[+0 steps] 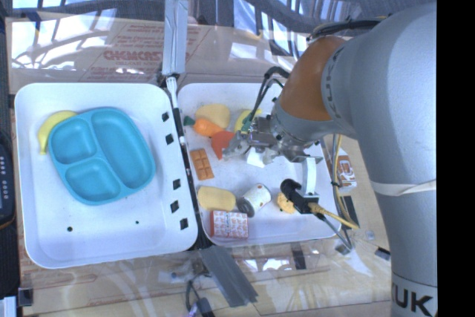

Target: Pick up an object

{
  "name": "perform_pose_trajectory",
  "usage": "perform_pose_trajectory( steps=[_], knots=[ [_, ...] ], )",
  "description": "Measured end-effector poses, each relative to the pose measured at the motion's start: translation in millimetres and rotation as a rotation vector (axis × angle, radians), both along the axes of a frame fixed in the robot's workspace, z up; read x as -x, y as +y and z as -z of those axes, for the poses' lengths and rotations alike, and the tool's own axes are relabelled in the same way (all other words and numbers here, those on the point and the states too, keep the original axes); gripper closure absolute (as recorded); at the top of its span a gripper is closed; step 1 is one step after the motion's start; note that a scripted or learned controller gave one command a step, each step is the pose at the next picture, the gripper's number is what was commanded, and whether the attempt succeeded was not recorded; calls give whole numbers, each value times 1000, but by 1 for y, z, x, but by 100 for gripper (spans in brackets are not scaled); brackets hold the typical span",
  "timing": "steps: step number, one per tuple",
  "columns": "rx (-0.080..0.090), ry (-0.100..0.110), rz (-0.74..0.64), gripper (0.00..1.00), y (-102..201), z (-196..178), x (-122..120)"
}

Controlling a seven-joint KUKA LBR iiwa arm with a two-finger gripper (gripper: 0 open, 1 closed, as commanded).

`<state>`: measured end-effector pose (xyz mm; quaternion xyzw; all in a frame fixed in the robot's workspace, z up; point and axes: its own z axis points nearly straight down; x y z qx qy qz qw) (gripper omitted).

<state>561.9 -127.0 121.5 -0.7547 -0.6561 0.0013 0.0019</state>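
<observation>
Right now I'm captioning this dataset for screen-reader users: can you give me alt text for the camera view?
A grey robot arm with an orange band reaches from the right, its gripper low over the right bin among small items: an orange carrot, a yellow block, a white roll. The left bin holds a blue divided plate and a banana.

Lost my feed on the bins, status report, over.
Gripper low in right bin, fingers unclear. Beside red piece and orange carrot; nothing seen held. Toys crowd close around. Blue plate in left bin.
</observation>
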Motion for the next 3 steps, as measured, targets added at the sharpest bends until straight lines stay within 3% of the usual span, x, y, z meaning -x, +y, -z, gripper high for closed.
perform_pose_trajectory(
  steps=[1,2,3],
  knots=[
    [0,-15,-315,0,8,22,-55],
    [-2,-3,-319,100,9,18,-52],
    [-1,-11,-345,100,88,-74,-82]
  ],
)
